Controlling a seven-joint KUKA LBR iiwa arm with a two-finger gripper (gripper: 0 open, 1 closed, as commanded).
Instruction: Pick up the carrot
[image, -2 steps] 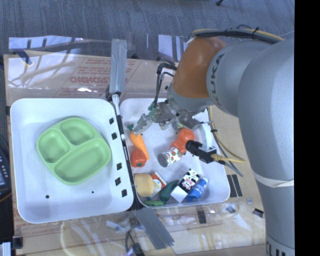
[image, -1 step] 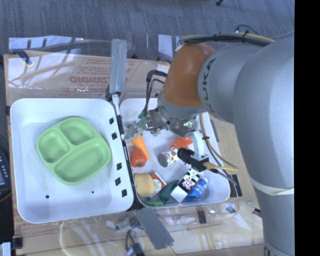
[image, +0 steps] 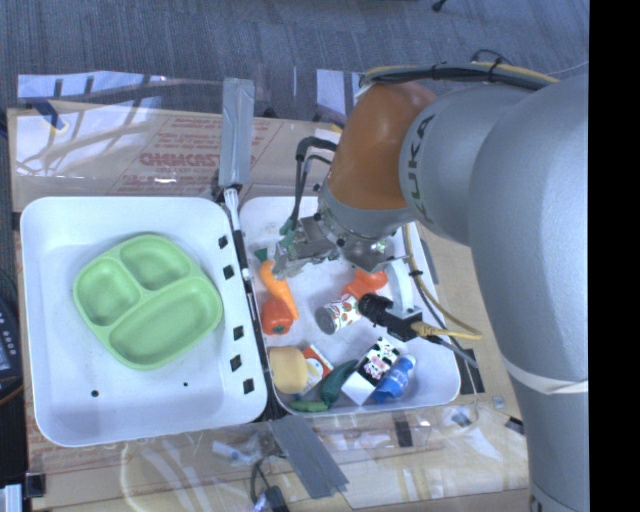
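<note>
Carrot (image: 277, 300) in the right bin (image: 440, 395), close to the wall between the two bins.

You can see the carrot lying near the left side of that bin, with the claw (image: 290, 250) just above its top end; you cannot tell if the claw is apart or together, because the arm (image: 480, 150) hides much of it. Near the carrot you see a small can (image: 338, 315), a yellow lump (image: 288, 369), a black and white box (image: 378, 362), a blue thing (image: 397, 380) and something green (image: 325, 392). The left bin (image: 60, 400) holds a green plate (image: 148, 300) with three parts. Both bins sit on a brown bench (image: 120, 150) with clear plastic and grey tape (image: 236, 135) on it. Behind the bench you see a grey floor (image: 150, 35).
</note>
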